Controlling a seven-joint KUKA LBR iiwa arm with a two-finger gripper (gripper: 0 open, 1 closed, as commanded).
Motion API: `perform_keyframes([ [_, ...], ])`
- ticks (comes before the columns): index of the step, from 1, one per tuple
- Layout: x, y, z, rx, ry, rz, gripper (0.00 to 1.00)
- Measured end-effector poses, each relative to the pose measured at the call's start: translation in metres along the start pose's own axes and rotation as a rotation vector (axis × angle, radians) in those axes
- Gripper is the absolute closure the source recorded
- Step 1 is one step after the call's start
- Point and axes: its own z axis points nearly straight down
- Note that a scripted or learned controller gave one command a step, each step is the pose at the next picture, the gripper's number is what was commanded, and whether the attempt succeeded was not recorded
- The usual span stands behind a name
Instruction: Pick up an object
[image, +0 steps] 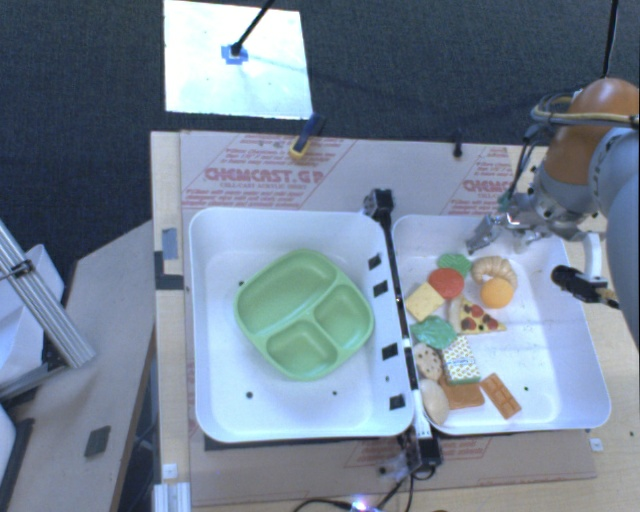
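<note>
I count: bins 2 | green plate 1 | toy foods about 11 | arm 1

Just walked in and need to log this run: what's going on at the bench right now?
A grey KUKA arm reaches in from the right, and its gripper hangs over the far edge of the right bin. That bin bears a heap of toy food: a croissant, an orange, a tomato, a pizza slice and others. Nothing shows between the fingers, so no pick has been made yet. The left bin bears a green divided plate.
</note>
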Motion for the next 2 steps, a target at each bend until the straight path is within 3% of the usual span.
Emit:
perform_keyframes([
  [1, -0.001, 0.002, 0.01, 0.005, -0.001, 0.003, 0.0],
  [2, -0.009, 0.001, 0.0, -0.001, -0.02, 0.004, 1.0],
])
